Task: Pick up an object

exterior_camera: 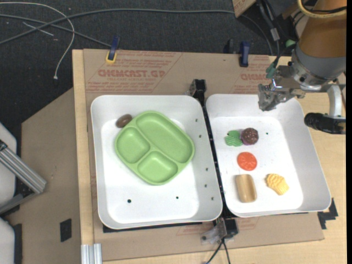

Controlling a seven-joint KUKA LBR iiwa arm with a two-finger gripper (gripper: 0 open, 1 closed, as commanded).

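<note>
You have nothing picked yet: the gripper hangs over the far edge of the right bin, whether its fingers are parted or closed I cannot tell, and the five toy foods lie nearer on the bin floor.

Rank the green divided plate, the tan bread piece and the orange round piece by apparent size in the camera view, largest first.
1. Green divided plate
2. Tan bread piece
3. Orange round piece, though it looks close to the bread piece.
</note>
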